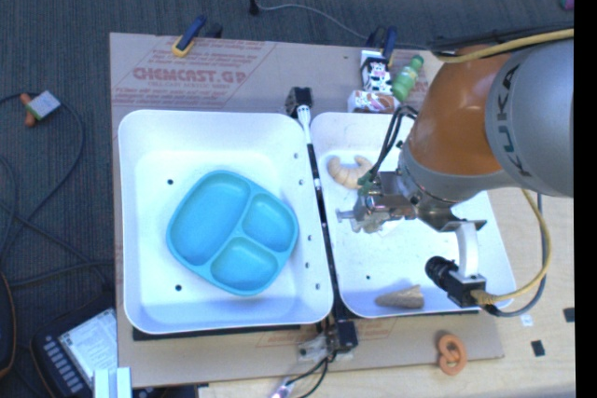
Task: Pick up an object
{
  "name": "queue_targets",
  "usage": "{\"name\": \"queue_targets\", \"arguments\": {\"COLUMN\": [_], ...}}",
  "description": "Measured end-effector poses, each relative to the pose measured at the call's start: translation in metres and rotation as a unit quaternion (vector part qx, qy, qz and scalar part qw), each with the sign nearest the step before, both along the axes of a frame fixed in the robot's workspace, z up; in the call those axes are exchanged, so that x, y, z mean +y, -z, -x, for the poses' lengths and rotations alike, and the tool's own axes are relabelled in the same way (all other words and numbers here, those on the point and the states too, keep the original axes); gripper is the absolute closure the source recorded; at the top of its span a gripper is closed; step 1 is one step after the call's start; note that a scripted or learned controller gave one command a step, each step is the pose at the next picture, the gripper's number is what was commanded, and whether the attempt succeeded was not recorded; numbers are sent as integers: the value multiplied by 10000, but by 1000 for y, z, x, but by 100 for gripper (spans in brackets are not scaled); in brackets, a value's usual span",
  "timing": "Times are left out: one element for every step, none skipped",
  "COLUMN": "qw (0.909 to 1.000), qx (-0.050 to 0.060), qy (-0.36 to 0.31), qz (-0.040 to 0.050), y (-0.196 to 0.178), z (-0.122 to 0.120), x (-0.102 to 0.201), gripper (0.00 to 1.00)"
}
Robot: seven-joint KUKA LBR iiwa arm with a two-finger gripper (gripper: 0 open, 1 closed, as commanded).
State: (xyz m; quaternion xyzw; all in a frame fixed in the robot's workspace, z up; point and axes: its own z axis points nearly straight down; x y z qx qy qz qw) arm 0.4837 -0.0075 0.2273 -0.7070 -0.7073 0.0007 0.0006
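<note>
- Dark carpet all round, with a cardboard-topped bench (187, 75) carrying two white bins; the left bin (140, 144) has a blue divided plate (233, 233) sitting in its middle.
- Right bin (350, 284) is where the action is: the arm (485, 126) reaches in from the right and covers a good chunk of it.
- Gripper (366, 217) is low over the left-middle of that bin. Honestly can't tell if it's apart or together from up here, it's just a metal blur, and I see nothing caught in it.
- Nearest candidate is the pale croissant-looking piece (347, 171), just on the far side of the gripper and close to the bin's left wall.
- Second option is a tan wedge thing (401, 297) down by the near wall, well apart from the gripper.
- My guess is the croissant is the target. To do it well, centre over its fattest part before descending, and line up across the curve, not along it.
- Watch the bin wall: it's near enough that one side could clip it.
- Little orange pretzel shape (451, 352) sits outside the bins on the near edge, ignore it.
</note>
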Motion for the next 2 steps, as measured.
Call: {"name": "queue_targets", "arguments": {"qw": [10000,10000], "qx": [-1,-1], "qy": [-6,7], "qz": [0,7], "y": [13,-19], "z": [-60,0], "x": [45,-14], "gripper": [100,100]}}
